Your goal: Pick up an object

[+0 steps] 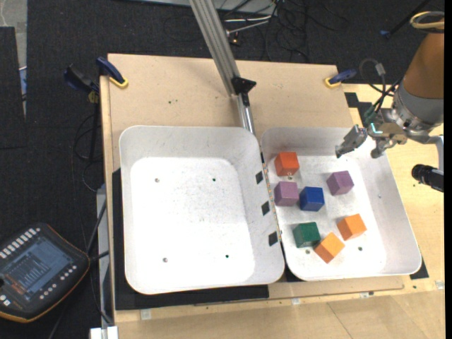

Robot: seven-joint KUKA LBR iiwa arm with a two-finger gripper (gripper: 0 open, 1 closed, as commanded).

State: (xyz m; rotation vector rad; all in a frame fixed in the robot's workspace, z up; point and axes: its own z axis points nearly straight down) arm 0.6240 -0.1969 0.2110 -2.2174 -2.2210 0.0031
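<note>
The right bin (395, 256) holds several small cubes: an orange one (286, 164) at the back, a purple one (286, 193) beside a blue one (311, 198), another purple one (340, 182), a green one (306, 234), and two orange ones (351, 226) (328, 247) toward the front. My gripper (365, 145) hangs over the bin's far right corner, above and to the right of the cubes. Its fingers are spread apart with nothing between them.
The left bin (134, 210) lies beside the right one on the wooden bench (176, 90). A slanted metal pole (215, 37) runs down to the gap between the bins. Clamps sit at the bench's back corners. A teach pendant (35, 267) lies at lower left.
</note>
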